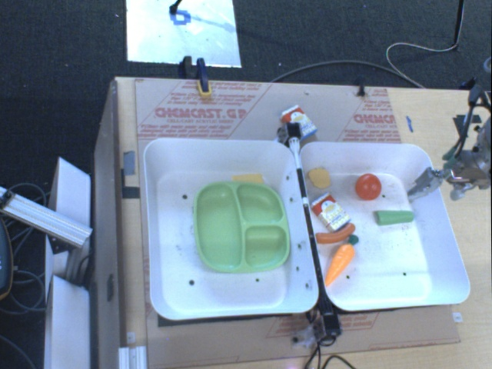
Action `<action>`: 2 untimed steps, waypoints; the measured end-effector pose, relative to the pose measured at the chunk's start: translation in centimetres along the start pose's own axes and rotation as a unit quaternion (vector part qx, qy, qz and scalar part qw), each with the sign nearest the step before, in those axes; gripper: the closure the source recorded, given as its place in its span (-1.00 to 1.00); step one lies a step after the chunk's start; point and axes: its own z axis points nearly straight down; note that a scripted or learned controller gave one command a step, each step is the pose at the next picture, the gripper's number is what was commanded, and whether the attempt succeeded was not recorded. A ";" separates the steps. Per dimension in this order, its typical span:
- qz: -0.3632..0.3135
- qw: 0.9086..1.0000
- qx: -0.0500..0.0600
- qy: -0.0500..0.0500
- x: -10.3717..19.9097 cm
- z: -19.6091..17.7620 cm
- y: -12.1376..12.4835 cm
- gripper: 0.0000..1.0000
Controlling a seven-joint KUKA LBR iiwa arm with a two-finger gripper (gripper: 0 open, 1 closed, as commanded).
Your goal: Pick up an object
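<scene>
Tool [427,181] at right bin's [442,229] far-right rim.

Dark carpet floor [323,14]; bright reflective sheet [183,21]; cable [430,48] trailing.

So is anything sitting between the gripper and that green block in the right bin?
Nothing visible. The gripper is at the right bin's upper right rim, and the green block lies just below and left of it, with bare bin floor between. The red ball sits off to the left.
</scene>
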 end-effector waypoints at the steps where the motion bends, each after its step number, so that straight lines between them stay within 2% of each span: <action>1: 0.000 1.000 0.001 0.000 -0.8 11.1 4.5 -1.00; 2: 0.000 1.000 0.000 0.000 2.2 17.3 11.3 -1.00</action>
